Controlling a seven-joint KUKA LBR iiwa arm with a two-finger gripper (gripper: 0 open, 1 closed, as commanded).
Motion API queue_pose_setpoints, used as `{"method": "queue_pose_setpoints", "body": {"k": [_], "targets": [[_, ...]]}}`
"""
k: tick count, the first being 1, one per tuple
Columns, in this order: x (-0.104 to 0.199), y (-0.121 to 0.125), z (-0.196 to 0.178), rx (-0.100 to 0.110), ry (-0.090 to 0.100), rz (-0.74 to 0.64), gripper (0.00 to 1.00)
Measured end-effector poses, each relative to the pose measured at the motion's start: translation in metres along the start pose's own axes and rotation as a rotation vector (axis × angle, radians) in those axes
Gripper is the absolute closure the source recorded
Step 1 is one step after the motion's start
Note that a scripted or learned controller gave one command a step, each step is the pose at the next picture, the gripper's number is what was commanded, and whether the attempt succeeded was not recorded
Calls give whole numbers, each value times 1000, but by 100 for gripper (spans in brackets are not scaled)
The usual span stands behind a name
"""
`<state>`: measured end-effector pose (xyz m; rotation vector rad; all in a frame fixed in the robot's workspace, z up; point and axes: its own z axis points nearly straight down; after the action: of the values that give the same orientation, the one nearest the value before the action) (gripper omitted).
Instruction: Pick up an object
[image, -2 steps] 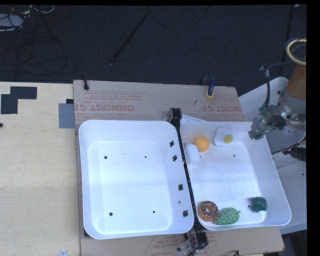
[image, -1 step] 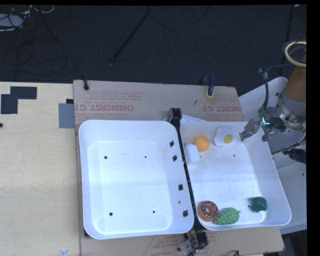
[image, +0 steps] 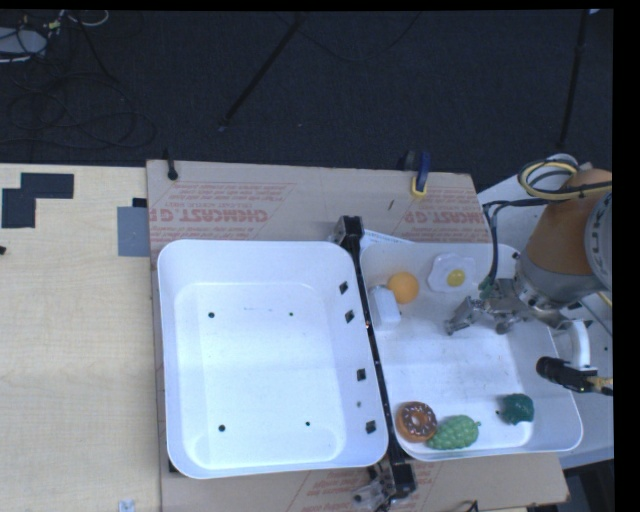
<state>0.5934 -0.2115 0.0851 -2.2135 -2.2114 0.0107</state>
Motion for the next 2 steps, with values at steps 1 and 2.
{"method": "queue_pose_setpoints", "body": {"k": [1, 2], "targets": [[-2, 3, -18, -11, -3, 2, 100], [-2, 3, -18, -10, -3, 5, 0]]}}
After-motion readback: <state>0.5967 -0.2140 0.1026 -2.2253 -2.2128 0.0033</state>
